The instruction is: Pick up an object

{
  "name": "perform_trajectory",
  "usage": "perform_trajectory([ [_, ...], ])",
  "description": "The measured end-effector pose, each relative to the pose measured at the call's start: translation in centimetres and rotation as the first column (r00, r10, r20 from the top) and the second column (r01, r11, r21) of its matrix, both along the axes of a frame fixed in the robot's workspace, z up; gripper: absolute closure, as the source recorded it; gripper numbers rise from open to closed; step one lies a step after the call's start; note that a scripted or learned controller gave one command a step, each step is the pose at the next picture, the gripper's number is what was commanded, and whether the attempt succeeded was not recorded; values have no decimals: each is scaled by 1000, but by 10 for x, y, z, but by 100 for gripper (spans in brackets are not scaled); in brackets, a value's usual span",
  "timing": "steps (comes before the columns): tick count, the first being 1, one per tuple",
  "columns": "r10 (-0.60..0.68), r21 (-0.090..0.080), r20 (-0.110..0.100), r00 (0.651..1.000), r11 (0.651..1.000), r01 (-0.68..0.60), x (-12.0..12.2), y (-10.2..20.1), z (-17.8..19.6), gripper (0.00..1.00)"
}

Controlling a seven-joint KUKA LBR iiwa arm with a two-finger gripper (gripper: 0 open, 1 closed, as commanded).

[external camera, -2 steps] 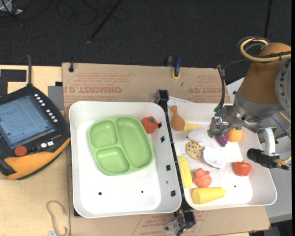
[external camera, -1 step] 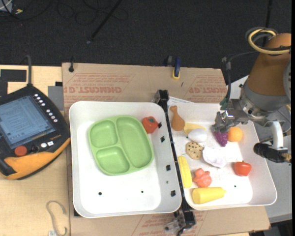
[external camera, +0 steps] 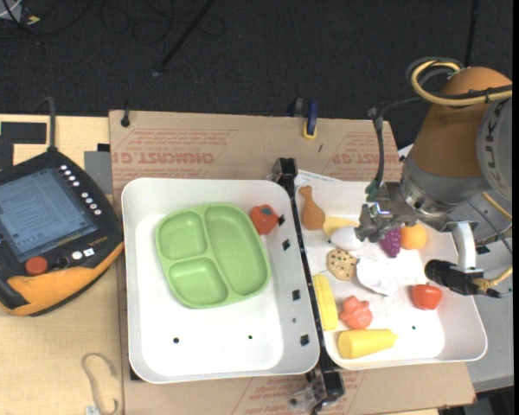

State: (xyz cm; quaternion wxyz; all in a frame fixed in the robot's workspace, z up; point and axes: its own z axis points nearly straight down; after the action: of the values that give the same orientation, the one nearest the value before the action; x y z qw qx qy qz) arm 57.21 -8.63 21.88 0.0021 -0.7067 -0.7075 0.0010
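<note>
In the right bin (external camera: 467, 340), hand (external camera: 376, 223) low among toy foods, just left of purple grapes (external camera: 391, 242) and above a cookie (external camera: 341, 264); grip state cannot be told, nothing visibly held. Nearest candidate: grapes, touching or just beside the hand on its right, with a yellow piece (external camera: 340, 226) at its left. Judged: short shift rightward needed, no reach across to left bin (external camera: 147, 318).

The arm (external camera: 467, 137) is grey with a broad orange band, yellow and black cables looped above it, and a dark metal gripper (external camera: 379, 223).
</note>
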Motion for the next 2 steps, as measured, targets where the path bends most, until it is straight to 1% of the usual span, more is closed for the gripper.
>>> perform_trajectory([
  [1,0,-1,2,1000,1000,0,7,-3,12,100],
  [2,-4,-1,0,1000,1000,4,-3,3,-2,100],
])
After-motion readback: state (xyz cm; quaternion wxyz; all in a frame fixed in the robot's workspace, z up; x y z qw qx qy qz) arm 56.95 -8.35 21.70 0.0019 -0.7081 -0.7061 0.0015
